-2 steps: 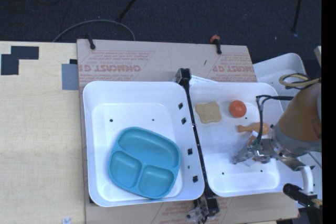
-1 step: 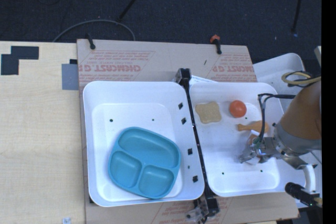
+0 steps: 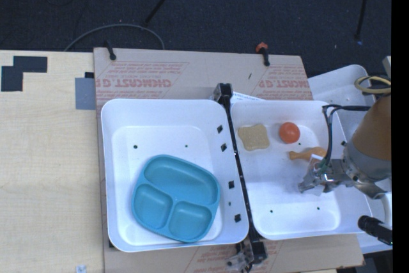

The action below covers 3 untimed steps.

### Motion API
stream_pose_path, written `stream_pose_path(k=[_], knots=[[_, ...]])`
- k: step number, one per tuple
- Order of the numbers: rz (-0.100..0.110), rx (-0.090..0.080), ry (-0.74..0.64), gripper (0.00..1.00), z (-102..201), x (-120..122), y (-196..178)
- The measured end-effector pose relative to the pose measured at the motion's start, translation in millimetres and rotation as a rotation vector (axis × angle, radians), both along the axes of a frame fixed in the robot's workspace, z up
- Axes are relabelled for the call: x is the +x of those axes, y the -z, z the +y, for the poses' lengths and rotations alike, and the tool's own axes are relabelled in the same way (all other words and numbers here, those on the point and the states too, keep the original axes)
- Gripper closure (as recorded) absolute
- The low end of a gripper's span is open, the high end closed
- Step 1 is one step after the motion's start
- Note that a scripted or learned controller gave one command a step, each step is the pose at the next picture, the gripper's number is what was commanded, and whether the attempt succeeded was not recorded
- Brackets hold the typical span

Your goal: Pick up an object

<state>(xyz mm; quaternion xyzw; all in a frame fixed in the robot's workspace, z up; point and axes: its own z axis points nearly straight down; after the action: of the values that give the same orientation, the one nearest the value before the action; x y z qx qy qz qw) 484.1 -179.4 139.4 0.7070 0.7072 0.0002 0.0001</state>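
Camera view: I log the end effector, grip state unclear, just below the small orange-tan curved piece.

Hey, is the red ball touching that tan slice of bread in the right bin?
Apart. The camera view shows white bin floor between the red ball and the bread slice.

The cardboard sheet under the bins, up and left of the gripper, bears red print reading upside down, apparently "CHEMCAST GP", twice
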Motion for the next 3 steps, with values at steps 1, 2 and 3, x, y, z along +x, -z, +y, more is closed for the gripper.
stream_pose_path(k=[1, 2, 3], knots=[[-0.002, -0.001, -0.001, 1.0, -5.7, 5.8, -44.7], [-0.002, -0.001, -0.002, 1.0, 2.8, 2.0, -98.2], [0.004, 0.003, -0.004, 1.0, 57.2, 7.0, -86.8]])
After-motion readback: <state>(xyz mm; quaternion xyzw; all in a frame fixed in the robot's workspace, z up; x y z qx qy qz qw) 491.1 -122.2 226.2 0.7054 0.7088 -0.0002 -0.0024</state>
